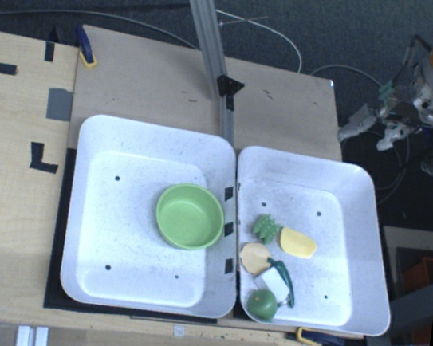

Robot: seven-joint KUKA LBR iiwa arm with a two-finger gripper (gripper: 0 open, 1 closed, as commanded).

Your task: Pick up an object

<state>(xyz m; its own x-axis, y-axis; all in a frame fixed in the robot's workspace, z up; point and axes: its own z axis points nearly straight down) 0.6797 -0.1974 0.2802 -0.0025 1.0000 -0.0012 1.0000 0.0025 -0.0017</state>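
Across both bins I read no writing. Left bin [89,214]: one green bowl [189,216]. Right bin [350,253]: five items, namely broccoli [265,229], yellow piece [297,242], tan disc [254,258], white tool [276,281], green ball [263,304]. Gripper [372,127] hangs beyond the bins, upper right, touching nothing; I cannot tell its grip.

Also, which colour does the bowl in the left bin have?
The bowl is light green, plain with no pattern, seen clearly in the camera view.
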